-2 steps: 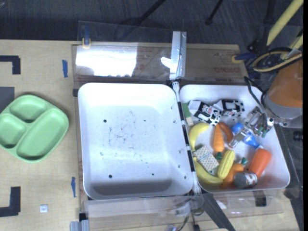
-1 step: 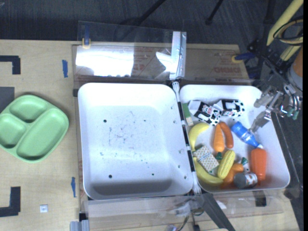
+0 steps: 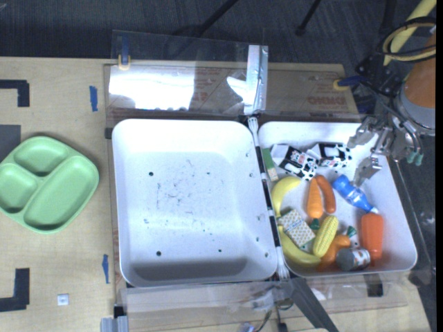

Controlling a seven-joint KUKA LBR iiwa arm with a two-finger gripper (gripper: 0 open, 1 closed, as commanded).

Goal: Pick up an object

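I count two white bins — the right one holds two carrots, one corn cob, one banana. My end effector hovers released, grasping nothing.

The grey robot arm carries a rounded orange band above its wrist, looping yellow and black cables overhead, and pale metallic jaws with small teal fittings.

Dark carpeted floor lies behind the pale wooden bench.
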